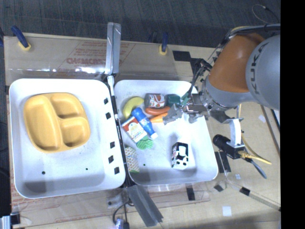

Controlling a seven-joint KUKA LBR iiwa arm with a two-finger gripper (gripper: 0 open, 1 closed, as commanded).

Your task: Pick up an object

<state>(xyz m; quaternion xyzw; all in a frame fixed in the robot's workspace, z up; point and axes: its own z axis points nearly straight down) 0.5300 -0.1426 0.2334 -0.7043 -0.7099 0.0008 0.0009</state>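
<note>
Camera view has your gripper (182, 112) low over the upper right part of the right bin (202, 173), and nothing is lifted yet, so by my read the pick is unfinished: you're at the approach, with the close and the lift left to do. The fingers (170, 118) point left toward the clutter, but whether they're spread or pinched you can't tell from this slant, and nothing sits visibly between them. Nearest candidates: the orange carrot-like piece (156, 111) lies just beside the fingertips on their left, with a small red-and-white can (154, 99) just above it and a dark green object (172, 99) tucked close by the wrist. Further left you've got a yellow banana (132, 105), a blue bottle (143, 120) and a red-and-green carton (136, 131), all bunched together. The black-and-white cow toy (180, 155) sits alone lower in the bin, apart from the gripper. Over in the left bin (19, 175), a yellow divided tray (56, 122) rests untouched.
</note>
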